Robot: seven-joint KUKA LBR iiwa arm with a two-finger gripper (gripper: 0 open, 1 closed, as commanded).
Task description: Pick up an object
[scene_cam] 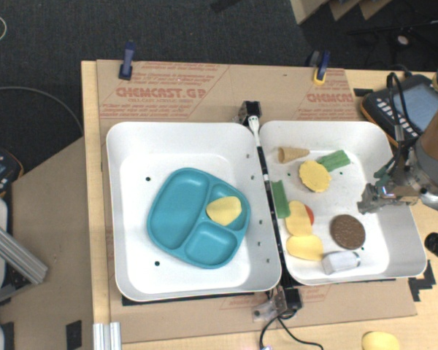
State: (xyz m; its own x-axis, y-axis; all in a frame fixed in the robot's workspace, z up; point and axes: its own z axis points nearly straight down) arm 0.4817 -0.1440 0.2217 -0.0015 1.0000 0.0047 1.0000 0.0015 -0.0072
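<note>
One gripper [376,195] hangs over the right bin [376,138], and whether it's clenched or released I cannot tell. Nearest prize: the brown round cookie [347,232], just beside it at seven o'clock, flat, nothing grasped yet that I can see.

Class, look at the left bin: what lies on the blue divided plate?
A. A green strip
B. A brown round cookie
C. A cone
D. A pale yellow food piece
D: a pale yellow food piece rests in one compartment of the blue divided plate; the brown round cookie sits in the right bin.
</note>
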